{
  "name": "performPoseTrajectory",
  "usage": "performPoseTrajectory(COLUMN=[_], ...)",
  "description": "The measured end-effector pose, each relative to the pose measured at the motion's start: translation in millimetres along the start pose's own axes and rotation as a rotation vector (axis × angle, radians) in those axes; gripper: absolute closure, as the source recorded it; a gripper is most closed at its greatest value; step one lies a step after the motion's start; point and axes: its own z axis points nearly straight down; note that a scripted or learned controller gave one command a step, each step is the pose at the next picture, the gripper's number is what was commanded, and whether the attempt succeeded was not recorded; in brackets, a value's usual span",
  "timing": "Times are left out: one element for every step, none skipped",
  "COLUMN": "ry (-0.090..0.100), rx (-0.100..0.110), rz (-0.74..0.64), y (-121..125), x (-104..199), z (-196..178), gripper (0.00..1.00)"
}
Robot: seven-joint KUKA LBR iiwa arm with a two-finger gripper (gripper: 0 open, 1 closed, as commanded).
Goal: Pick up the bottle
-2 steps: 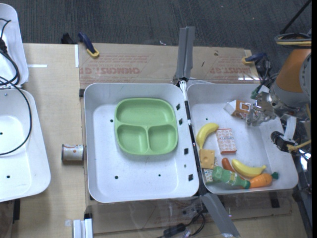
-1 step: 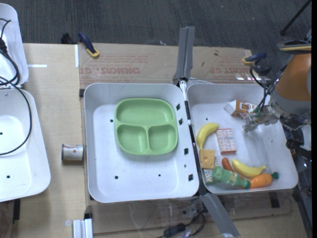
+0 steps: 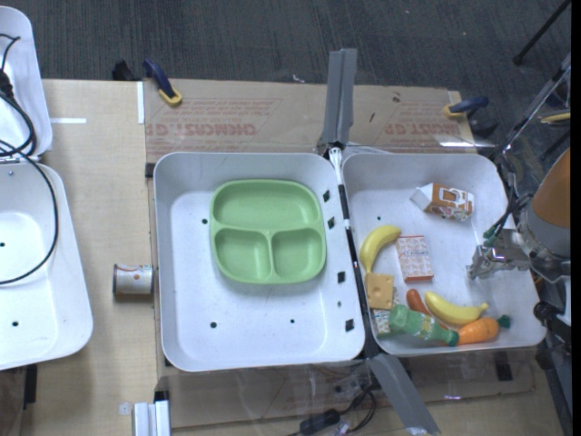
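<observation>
Toward seven o'clock from the claw (image 3: pixel 484 265), whose spread I cannot tell, the green bottle (image 3: pixel 416 325) lies along the right bin's (image 3: pixel 427 163) near wall, long axis running nine-to-three.

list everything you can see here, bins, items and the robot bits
bins: 2, white, side by side on the bench
tray: 1, green, three compartments, in left bin
bottle: 1, green, lying at right bin's front edge
bananas: 2, yellow, right bin, one mid-left, one near front
carrot: 1, orange, right bin front, beside bottle
boxes: 2, orange-white, right bin, centre and back
cracker: 1, tan, right bin's left side
can: 1, silver, on bench left of bins
clamps: 2, blue-yellow, back of bench
gripper: 1, metal, over right bin's right side
</observation>
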Motion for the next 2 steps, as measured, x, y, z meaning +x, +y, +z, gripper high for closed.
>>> performPoseTrajectory(ry=[0.0,-0.001], rx=[0.003,0.0], rz=[0.454,0.574], y=[-12,56], x=[21,19], z=[1,0], gripper=[1.0,1.0])
